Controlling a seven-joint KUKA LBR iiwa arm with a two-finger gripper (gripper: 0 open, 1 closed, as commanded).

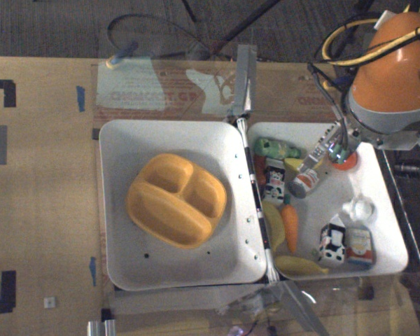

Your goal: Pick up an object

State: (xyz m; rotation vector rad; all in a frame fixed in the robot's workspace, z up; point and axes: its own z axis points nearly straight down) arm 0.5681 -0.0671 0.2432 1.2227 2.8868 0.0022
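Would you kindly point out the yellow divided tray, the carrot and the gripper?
yellow divided tray (pixel 176 199): camera view, on its central ridge.
carrot (pixel 290 227): camera view, mid-body.
gripper (pixel 328 150): camera view, at its fingertips.

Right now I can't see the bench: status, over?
Gripper low over right bin, back edge. Bottle just beside it, not seen gripped. Cartons, carrot crowd left side.

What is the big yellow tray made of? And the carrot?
The yellow tray looks like moulded plastic: smooth, one even colour, soft shine, rounded compartments. The carrot seems to be toy plastic too, evenly orange and smooth, though it is too small to be sure.
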